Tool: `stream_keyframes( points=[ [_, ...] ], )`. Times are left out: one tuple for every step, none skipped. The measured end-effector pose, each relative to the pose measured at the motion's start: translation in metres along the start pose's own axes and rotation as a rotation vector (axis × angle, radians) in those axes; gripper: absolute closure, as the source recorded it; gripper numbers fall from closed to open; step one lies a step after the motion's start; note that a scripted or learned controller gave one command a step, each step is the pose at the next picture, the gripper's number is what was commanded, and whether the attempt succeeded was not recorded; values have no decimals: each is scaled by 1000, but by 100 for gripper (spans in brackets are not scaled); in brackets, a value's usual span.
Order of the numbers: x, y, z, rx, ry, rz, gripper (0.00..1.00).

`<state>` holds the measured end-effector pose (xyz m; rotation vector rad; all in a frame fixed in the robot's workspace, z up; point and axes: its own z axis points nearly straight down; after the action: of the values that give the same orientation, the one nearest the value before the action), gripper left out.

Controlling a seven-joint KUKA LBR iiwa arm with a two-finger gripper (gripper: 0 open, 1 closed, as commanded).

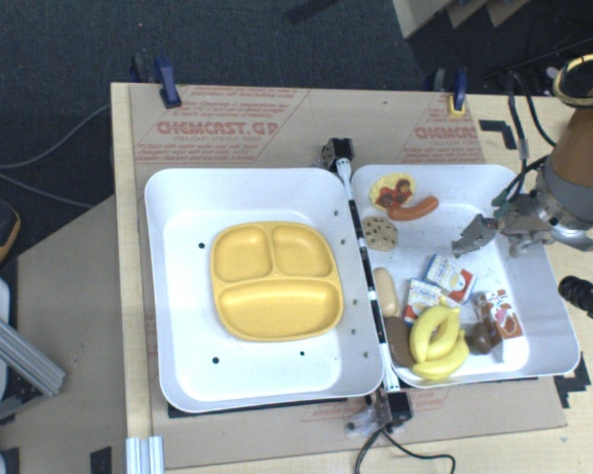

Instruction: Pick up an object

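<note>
Camera view: curved yellow banana (438,340) beside brown toy food.

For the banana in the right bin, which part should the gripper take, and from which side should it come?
Probably the middle of the banana, from straight above. It lies flat near the bin's front, curved, with other items crowding its left and right sides. Closing the fingers across its narrow width at mid-length looks best. The gripper hovers farther back.
</note>
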<state>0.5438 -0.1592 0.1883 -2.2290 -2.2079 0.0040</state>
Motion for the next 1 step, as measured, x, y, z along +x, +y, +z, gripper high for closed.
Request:
stream_keyframes(
  points=[
    [5, -34, 105, -8, 2, -5, 0]
  ],
)
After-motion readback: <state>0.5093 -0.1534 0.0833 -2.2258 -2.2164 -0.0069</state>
